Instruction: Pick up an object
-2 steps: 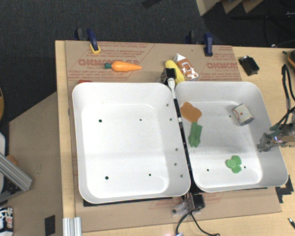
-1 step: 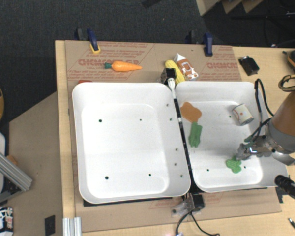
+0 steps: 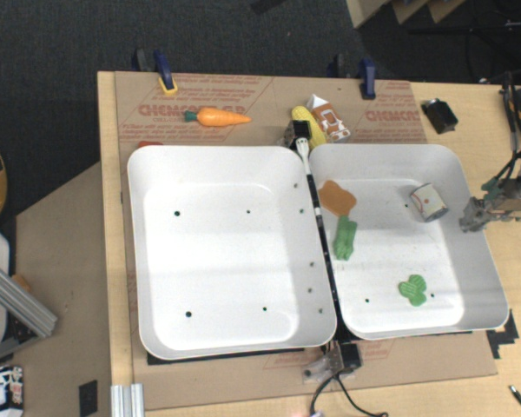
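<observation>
The right white bin [image 3: 469, 315] holds several small things. A flat orange-brown piece [image 3: 337, 199] lies near its left wall, with a green oblong toy [image 3: 345, 239] just below it. A green leafy toy [image 3: 413, 289] sits toward the front, and a small grey-white cube [image 3: 427, 202] toward the back right. My gripper [image 3: 479, 213] hangs low at the bin's right rim, a little right of the cube and apart from it. Nothing shows between its fingers.
The left white bin [image 3: 148, 233] stands beside the right one. Behind the bins on the board lie an orange carrot [image 3: 217, 117], a yellow banana [image 3: 303, 118], a small brown-and-white pack [image 3: 331, 122] and a black block [image 3: 438, 115]. Two blue clamps [image 3: 166, 71] grip the board's back edge.
</observation>
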Controlling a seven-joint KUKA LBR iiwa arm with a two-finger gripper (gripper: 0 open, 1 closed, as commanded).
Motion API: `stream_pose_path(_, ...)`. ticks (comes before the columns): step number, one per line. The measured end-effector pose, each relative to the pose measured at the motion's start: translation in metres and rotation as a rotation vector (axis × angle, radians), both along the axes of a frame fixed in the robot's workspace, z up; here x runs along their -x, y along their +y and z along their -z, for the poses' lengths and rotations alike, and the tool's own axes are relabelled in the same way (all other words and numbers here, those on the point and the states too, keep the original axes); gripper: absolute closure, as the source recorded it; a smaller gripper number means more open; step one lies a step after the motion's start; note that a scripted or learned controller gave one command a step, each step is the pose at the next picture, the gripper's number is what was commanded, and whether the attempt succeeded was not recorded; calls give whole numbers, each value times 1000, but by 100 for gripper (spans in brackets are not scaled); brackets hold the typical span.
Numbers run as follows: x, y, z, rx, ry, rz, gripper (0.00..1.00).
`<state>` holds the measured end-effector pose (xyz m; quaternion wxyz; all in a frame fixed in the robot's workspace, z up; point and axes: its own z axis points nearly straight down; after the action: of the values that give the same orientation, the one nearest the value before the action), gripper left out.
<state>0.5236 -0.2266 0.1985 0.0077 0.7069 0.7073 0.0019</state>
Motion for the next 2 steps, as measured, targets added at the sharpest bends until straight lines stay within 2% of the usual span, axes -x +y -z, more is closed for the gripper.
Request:
stream_pose_path(1,48,3,85,-12,21,3,100)
stream_pose_path(2,43,84,114,-9,10,-4,100)
